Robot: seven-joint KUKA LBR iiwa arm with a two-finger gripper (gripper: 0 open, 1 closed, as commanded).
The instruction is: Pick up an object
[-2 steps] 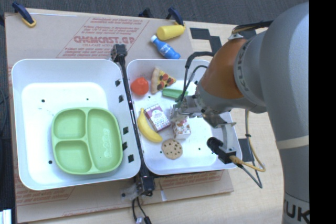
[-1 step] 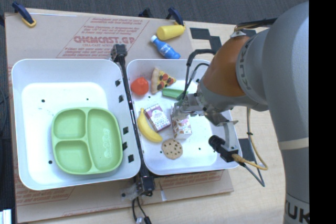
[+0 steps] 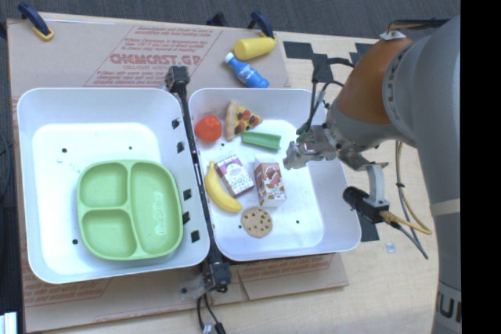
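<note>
The right bin [image 3: 333, 224] holds several toy foods: a red tomato [image 3: 208, 128], a pizza slice [image 3: 241, 119], a green stick [image 3: 261, 140], a banana [image 3: 219, 189], two small cartons [image 3: 234, 174] [image 3: 268, 182] and a cookie [image 3: 256, 222]. My gripper [image 3: 300, 153] hangs over the right part of this bin, just right of the green stick and above the right-hand carton. Nothing shows between its fingers.
A green divided plate [image 3: 130, 209] lies in the left bin [image 3: 31, 137]. Behind the bins, on the cardboard, rest a yellow toy [image 3: 254, 48] and a blue bottle [image 3: 246, 72]. Black clamps [image 3: 178, 78] sit along the bins' shared wall. The arm covers the bench's right side.
</note>
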